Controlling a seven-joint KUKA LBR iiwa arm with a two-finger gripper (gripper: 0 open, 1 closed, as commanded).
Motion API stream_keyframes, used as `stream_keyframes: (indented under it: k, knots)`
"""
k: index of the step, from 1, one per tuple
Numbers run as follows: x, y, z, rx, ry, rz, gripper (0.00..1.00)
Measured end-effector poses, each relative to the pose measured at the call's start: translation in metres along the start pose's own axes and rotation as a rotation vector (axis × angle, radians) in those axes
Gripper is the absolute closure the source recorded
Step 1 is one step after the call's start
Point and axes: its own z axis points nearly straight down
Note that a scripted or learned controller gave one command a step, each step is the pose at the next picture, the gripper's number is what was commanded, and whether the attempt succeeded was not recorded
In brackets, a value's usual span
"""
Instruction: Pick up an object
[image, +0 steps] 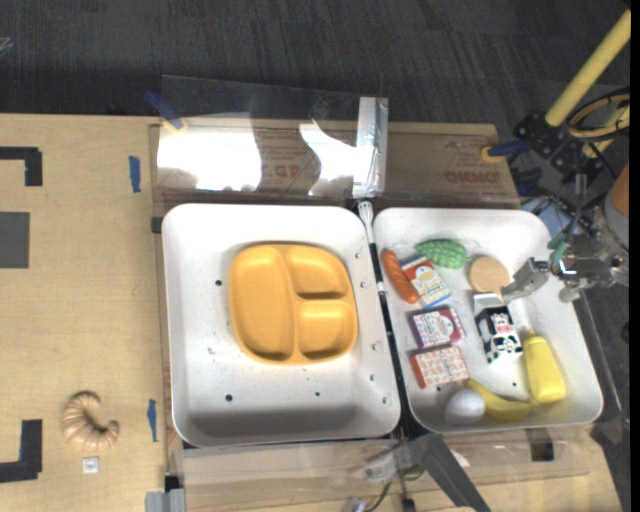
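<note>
In right bin (575, 330): tool (537, 272) above tan round cookie (489, 273), finger state unclear.

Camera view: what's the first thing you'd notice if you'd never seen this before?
Probably the big yellow tray, split into compartments, sitting alone in the left bin. Next, the right bin, crowded with small things like a yellow bottle, a banana and a carrot. The claw hangs over that bin's right side.

Glossy yellow plastic tray (292, 303) (smooth) in matt white bin (190, 300); cardboard-brown bench (70, 300).
</note>
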Motion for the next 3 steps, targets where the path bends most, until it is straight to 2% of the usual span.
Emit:
stream_keyframes:
  k: [1,2,3]
  knots:
    - [-0.018,-0.014,0.141,-0.021,0.004,0.059,0.0]
    - [-0.02,-0.017,0.135,-0.013,0.001,0.062,1.0]
    - [0.036,-0.015,0.044,-0.007,0.001,0.226,1.0]
